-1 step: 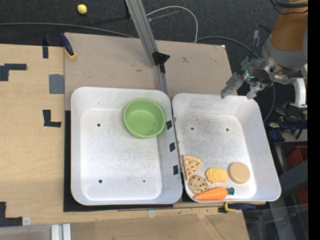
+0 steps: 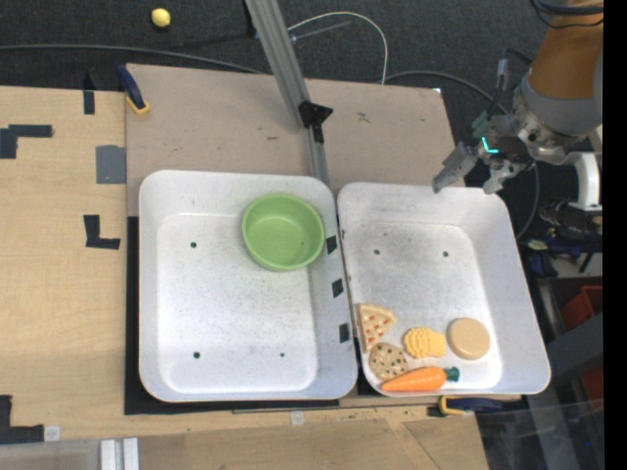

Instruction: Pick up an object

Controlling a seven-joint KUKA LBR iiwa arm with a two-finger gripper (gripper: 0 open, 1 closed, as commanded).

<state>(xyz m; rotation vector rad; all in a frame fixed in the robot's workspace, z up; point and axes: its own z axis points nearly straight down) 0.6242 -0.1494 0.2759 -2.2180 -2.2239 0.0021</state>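
grey gripper (image 2: 470, 177) open over right bin (image 2: 509, 253) rim, arm cropped

Bench (image 2: 225, 130) bearing two white bins (image 2: 167, 262)

Right bin (image 2: 490, 262), near edge: a cluster of toy foods. Pizza slice (image 2: 373, 322) lies flat by the left wall, chocolate-chip cookie (image 2: 389, 360) just below it, yellow corn piece (image 2: 424, 342) and tan round biscuit (image 2: 469, 339) side by side to the right, with the orange carrot (image 2: 419, 380) lengthwise along the front wall. Left bin (image 2: 167, 292): green bowl (image 2: 283, 230), upright, at the far right corner.
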